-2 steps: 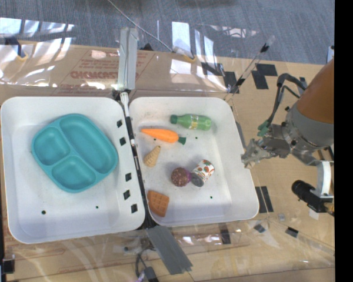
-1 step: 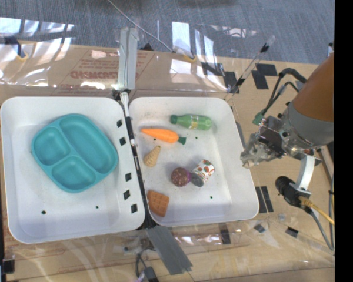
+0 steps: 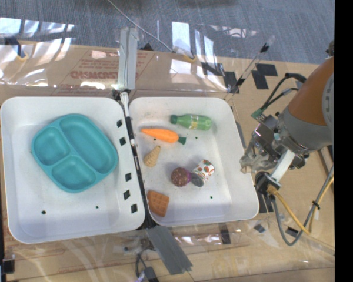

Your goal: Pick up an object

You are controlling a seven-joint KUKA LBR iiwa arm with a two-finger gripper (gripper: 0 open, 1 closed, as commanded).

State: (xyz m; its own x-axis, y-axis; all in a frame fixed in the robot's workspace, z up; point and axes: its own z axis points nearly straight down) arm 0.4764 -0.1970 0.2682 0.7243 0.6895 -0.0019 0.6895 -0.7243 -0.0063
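Observation:
The right bin holds several small items: a green bottle lying at the back, an orange carrot, a small ice cream cone, a brown round piece touching a patterned little can, and a square waffle at the front. My gripper hangs just beyond the bin's right rim, to the right of the can, with nothing seen in it. The grey wrist and orange band rise behind it toward the right.
In the left bin lies a teal divided plate. A metal divider runs between the bins. Yellow and black cables trail under the arm at the right. Clear plastic sheeting stands behind the bins.

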